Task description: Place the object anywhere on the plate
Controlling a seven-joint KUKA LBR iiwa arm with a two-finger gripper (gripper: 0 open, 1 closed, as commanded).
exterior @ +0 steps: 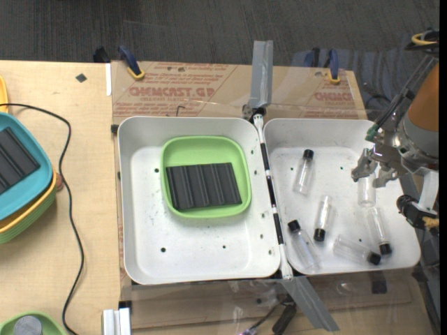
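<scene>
Nearest me, clear vials [305, 246] lie loose in the right bin [342, 135]. My gripper [369, 181] hangs over that bin pinching one vial [367, 195] upright in its jaws, I judge. Green plate [206, 152] with dark insert waits; carry-over and release remain.

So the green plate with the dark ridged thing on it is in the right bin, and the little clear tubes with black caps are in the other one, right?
Not quite. The camera view shows the green plate with the dark ridged thing in the left bin, not the right one. The little clear tubes with black caps are in the right bin.
</scene>
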